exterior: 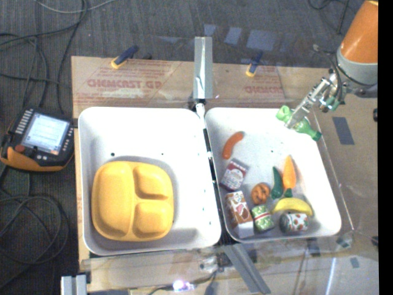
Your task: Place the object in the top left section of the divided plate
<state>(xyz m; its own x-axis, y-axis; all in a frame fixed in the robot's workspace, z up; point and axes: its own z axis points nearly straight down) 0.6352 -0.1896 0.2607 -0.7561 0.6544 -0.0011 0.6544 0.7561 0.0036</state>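
Note:
The yellow divided plate (132,200) lies in the left bin (92,128), with one large section on its left and two smaller ones on its right. My gripper (298,123) hangs over the far right corner of the right bin (270,118). Its two green-tipped fingers (284,112) are spread apart, and I see nothing held between them. Below it, the right bin holds several toy foods: a red sausage (233,143), a carrot (289,172), a green pepper (277,183), a banana (291,205) and a cookie (260,192).
Two small cartons (234,174) (237,208) and two cans (263,217) (293,222) crowd the right bin's near half. A metal divider (201,72) stands behind the gap between the bins. A teach pendant (38,139) lies off the bench to the left.

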